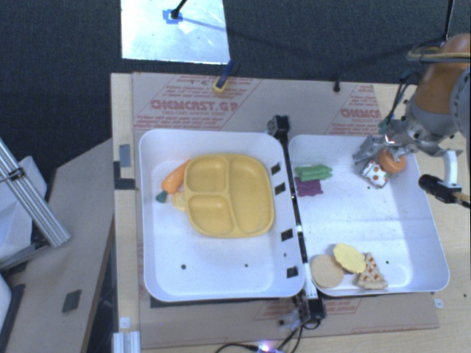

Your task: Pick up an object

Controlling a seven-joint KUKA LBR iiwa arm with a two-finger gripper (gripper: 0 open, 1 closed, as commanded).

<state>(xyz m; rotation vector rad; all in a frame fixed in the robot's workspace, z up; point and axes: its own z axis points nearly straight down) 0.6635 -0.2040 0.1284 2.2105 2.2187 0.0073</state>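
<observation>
Orange-white toy (383, 169) pinched btwn gripper (380, 160) fingers, over right bin (427, 219) far corner.

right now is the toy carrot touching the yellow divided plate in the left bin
Touching. The camera view shows the toy carrot lying against the upper left rim of the yellow divided plate, with no white bin floor visible between them.

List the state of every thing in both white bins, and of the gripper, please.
Yellow plastic divided plate: flat in the left bin, compartments bare.
Orange toy carrot: lying partly under the plate's edge.
Green toy piece: lying in the right bin.
Pizza slice toy: flat by the near wall.
Gripper: over the right bin, around small orange and white items; grip unclear.
</observation>
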